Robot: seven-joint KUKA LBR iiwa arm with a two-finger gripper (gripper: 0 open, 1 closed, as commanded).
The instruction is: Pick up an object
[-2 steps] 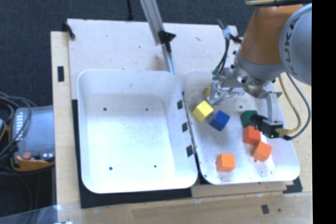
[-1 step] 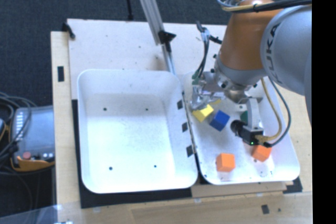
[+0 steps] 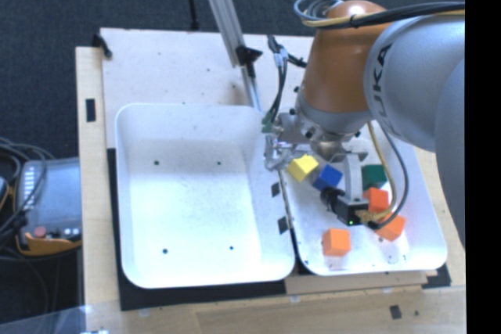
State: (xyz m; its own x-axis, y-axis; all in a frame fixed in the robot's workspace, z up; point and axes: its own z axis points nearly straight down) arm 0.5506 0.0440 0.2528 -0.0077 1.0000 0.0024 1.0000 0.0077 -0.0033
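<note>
The big grey KUKA arm [image 3: 415, 66] comes in from the right, with part of the "KUKA" lettering readable down its side and a wide orange band [image 3: 338, 66] just above the wrist. It hangs over the right-hand shallow white plastic bin [image 3: 427, 246], which sits on the pale wooden counter [image 3: 156, 59] right beside the left-hand white bin [image 3: 196, 192].

The gripper [image 3: 288, 149] is down at the inner edge of the right bin, near the wall shared by the two bins. Honestly can't tell whether the jaws are apart or together, the wrist blocks too much.

The blocks are all in the right bin: a small yellow cube [image 3: 302, 167] just beside the gripper, a blue cube [image 3: 329, 177] touching it, a dark green block [image 3: 373, 174], and three orange cubes [image 3: 337, 241] [image 3: 378, 199] [image 3: 391, 228] closer to the front.

A slanted aluminium rail [image 3: 223, 8] stands behind the bins.
</note>
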